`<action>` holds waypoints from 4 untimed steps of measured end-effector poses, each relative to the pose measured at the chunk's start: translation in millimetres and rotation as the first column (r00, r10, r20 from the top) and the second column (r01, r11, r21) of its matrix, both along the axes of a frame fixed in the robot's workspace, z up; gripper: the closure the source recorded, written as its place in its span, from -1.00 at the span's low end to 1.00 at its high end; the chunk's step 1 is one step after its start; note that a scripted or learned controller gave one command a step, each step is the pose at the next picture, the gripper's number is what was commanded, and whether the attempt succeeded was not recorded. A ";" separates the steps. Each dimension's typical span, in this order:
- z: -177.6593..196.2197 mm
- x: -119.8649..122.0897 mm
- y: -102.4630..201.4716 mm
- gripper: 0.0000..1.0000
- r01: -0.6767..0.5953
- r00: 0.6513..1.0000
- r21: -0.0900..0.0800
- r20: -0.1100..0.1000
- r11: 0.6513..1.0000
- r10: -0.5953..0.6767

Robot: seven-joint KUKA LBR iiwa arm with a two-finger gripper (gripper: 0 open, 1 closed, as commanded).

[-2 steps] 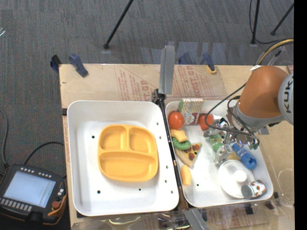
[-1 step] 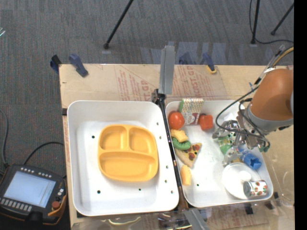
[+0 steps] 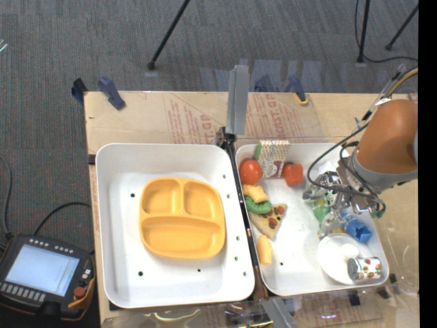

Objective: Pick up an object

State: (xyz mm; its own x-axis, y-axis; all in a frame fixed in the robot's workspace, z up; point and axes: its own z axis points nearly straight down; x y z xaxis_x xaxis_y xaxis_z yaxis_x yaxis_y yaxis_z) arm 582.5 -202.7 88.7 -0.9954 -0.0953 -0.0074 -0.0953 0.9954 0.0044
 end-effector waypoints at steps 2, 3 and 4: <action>-1.8 3.6 2.1 -1.00 0.071 0.997 0.009 -0.008 0.997 -0.071; -0.6 -8.2 -0.4 -1.00 0.016 1.000 0.001 -0.001 1.000 -0.016; 9.3 -7.5 2.5 1.00 0.013 1.000 0.005 -0.003 1.000 -0.013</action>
